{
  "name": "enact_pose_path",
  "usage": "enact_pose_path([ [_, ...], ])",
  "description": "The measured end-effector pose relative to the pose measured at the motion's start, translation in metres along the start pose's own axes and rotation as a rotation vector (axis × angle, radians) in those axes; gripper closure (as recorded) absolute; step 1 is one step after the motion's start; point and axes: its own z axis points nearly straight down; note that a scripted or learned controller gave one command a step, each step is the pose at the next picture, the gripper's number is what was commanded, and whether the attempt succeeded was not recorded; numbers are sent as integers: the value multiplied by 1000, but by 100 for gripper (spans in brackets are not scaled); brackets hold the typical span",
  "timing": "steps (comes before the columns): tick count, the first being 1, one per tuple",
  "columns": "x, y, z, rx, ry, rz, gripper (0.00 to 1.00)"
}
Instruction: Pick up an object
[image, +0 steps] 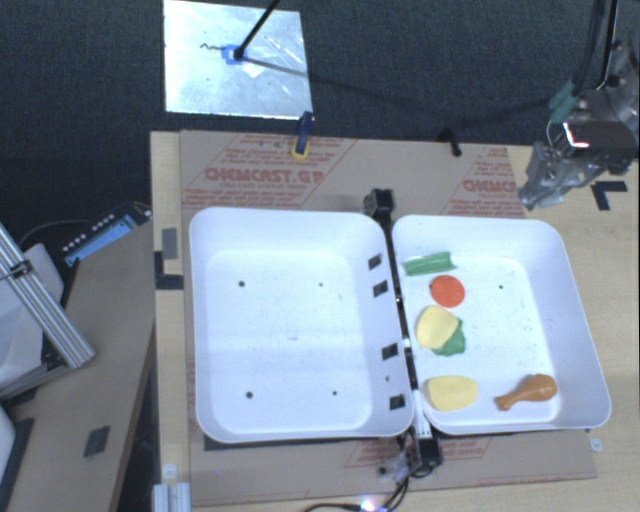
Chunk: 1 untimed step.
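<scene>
Right bin (578, 300), near edge: orange drumstick (527, 391) at the near right, yellow piece (451, 392) at the near left by the divider.
Mid-left: yellow lump (435, 326) touching a green scrap (453, 343); red disc (447, 291) just beyond.
Far left: green pod (428, 263).
Left bin (210, 300): white floor.
Hand (545, 185): above the worktop's far right corner, outside the right bin; whether its grip is spread or pressed together cannot be told.
Step advice: the drumstick probably suits best, lying apart from the rest; descend over its narrow shaft, grip set across it.
</scene>
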Motion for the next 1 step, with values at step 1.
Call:
enact_pose_path([
  [1,1,2,1,0,-1,0,0],
])
